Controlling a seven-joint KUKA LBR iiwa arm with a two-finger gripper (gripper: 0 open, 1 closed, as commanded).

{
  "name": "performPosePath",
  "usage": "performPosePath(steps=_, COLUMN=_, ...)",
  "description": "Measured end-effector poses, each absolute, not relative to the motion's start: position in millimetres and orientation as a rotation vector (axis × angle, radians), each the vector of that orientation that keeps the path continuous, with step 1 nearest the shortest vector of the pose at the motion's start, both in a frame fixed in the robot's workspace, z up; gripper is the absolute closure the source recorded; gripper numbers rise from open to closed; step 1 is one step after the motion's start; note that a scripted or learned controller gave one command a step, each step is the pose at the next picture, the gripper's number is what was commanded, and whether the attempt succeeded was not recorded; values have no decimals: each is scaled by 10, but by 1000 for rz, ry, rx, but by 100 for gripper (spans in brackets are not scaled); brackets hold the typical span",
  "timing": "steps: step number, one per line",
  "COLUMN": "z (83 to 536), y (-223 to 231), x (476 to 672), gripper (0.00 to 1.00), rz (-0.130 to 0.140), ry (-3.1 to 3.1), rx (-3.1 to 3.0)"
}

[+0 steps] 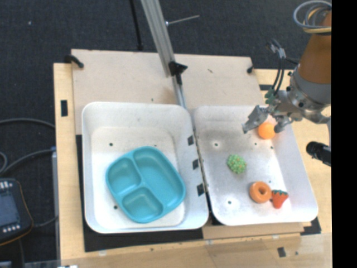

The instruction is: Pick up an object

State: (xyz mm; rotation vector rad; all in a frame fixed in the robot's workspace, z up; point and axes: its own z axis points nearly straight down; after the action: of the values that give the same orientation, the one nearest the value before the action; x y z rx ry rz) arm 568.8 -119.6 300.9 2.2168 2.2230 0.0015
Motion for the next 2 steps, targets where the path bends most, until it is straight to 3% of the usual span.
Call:
performPosePath(steps=1, z=3009, y=-1197, x=5688, gripper=0, rz=2, ry=2221, rx=2218)
performPosePath(steps=2, z=2378, y=-1190, x=5678, gripper=0, rz=-6, ry=2223, rx=2224)
